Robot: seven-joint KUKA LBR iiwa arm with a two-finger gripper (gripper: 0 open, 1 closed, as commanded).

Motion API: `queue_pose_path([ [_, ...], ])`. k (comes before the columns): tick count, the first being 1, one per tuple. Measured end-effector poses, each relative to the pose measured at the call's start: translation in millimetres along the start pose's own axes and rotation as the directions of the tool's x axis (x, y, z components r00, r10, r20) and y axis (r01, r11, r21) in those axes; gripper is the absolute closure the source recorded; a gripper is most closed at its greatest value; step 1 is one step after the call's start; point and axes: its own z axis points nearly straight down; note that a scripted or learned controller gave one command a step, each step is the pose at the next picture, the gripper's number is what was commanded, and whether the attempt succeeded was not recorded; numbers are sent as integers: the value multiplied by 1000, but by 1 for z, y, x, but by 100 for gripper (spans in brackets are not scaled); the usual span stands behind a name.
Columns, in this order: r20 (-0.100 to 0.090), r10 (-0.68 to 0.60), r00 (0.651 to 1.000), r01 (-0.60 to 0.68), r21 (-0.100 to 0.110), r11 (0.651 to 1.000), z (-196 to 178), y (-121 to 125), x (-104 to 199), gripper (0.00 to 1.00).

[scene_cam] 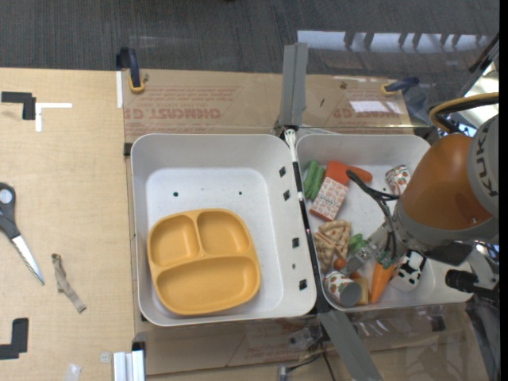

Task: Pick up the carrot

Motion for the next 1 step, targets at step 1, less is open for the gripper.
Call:
queue_pose_path([
  [1,-14,-366,931,366,-3,931,2,-13,-11,0],
])
